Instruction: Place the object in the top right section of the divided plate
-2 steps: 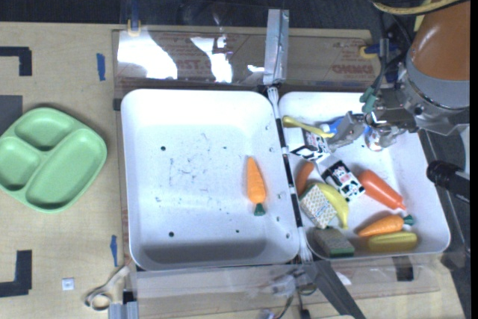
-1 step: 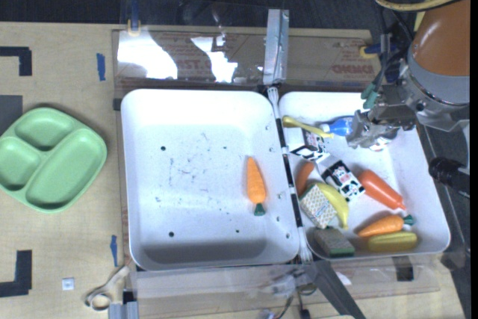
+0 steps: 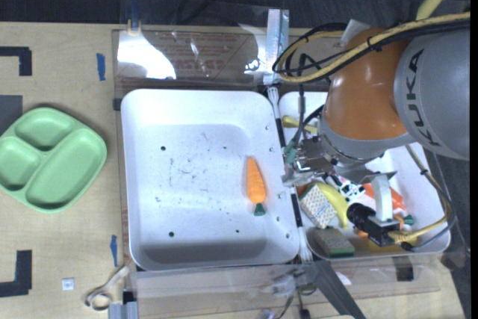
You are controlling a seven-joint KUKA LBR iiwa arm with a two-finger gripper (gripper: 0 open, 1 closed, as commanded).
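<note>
Over the right bin [image 3: 429,190] the arm [image 3: 388,86] hangs wrist-down, gripper [image 3: 302,160] near the divider; can't tell its state; carrot [image 3: 256,183] in left bin [image 3: 149,123]

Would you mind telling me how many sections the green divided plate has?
3. The green divided plate, on the bench left of the white bins, has two small sections along its upper left side and one large section at its lower right.

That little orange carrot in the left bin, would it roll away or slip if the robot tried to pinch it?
The toy carrot looks smooth and tapered, so fingers might slide toward its narrow end. Its rounded body could roll sideways if nudged. It seems rigid and probably light, likely plastic.
</note>
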